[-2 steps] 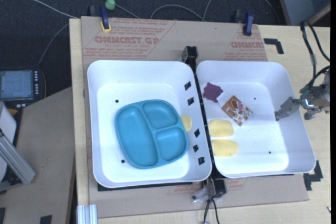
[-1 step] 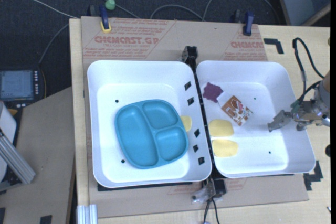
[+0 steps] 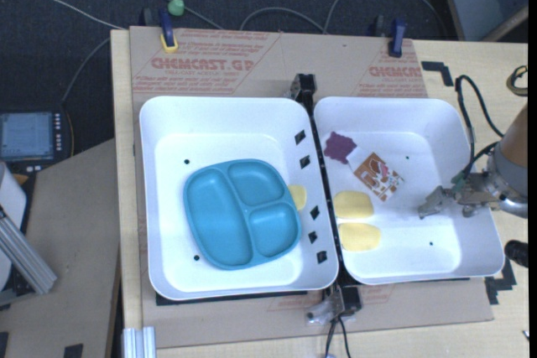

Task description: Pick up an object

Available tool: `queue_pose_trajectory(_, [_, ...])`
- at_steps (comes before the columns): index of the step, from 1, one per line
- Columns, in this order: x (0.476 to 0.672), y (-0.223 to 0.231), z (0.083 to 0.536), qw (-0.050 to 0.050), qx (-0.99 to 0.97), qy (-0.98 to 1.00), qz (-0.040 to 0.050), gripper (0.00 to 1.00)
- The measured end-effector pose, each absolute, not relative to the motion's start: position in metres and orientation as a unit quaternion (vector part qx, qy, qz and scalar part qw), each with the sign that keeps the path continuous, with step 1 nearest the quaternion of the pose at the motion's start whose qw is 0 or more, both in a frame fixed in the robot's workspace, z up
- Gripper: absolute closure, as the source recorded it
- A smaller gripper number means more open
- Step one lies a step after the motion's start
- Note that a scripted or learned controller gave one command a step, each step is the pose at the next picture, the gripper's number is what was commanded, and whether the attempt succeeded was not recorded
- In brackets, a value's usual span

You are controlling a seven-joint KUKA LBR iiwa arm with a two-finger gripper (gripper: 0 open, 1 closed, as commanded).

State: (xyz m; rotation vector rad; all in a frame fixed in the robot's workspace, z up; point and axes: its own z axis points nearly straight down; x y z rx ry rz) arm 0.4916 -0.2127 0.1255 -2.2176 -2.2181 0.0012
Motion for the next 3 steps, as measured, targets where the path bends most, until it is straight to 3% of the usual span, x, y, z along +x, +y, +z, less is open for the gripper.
queue_pose_trajectory(1, [0.493,-0.213,0.138,0.000,-0.707,-0.707,-0.0007,1.00])
queue_pose_trajectory(3, [0.492,-0.205,0.241,-0.003,-0.707,-0.708,-0.0012,1.00])
